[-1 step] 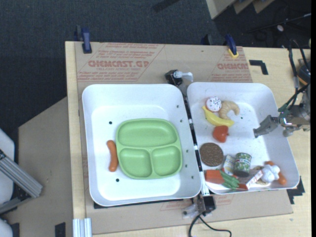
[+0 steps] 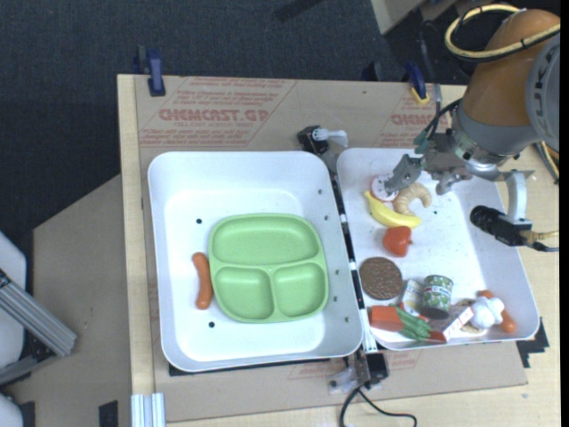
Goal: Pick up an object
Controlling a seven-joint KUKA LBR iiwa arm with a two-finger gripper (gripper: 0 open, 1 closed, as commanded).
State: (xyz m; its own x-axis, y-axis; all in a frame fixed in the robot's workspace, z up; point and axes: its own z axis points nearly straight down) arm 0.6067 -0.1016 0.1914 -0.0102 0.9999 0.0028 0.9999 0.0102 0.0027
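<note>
Camera view: right bin (image 2: 524, 283) near end has a can (image 2: 436, 294), brown disc (image 2: 381, 277) and small toys; mid-bin a red piece (image 2: 397, 239) and banana (image 2: 388, 210). Far end, gripper (image 2: 411, 178) low over a tan curved piece (image 2: 414, 198), grip state cannot tell. Left bin (image 2: 169, 238) holds green tray (image 2: 267, 267), sausage (image 2: 203, 280).

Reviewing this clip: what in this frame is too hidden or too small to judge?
- Gripper: too small to tell its finger state or any contact with the croissant beside it.
- Pile in the right bin's near corner: toys overlap around the can; individual pieces unclear.
- Arm: cut off by the right edge.
</note>
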